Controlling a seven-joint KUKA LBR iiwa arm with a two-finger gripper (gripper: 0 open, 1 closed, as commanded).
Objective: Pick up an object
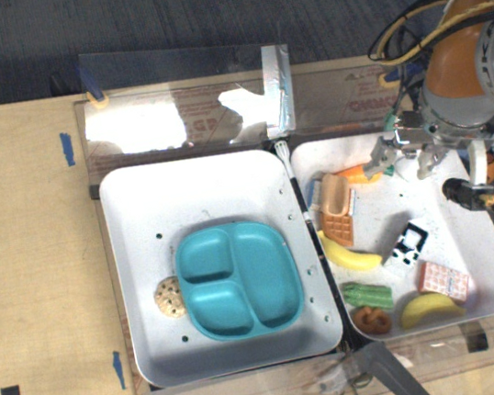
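My gripper [404, 160] hangs over the far part of the right bin [480, 250], open, with nothing between its fingers. An orange carrot [353, 175] lies just left of it. Beside the carrot a tan waffle piece [336, 209] leans near the bin's left wall. Below that lies a yellow banana [351, 257]. A black and white block [409, 243] sits mid-bin, under and in front of the gripper. Along the front are a pink block [443, 281], a yellow lemon [429, 307], a green vegetable [367, 295] and a brown pretzel-like piece [371, 319].
The left bin [199, 190] holds a teal divided plate [246, 306] and a cookie [169, 297] at the plate's left. A clear plastic wall [177, 110] stands behind the bins. The arm's orange band [454, 66] and yellow cables sit at upper right.
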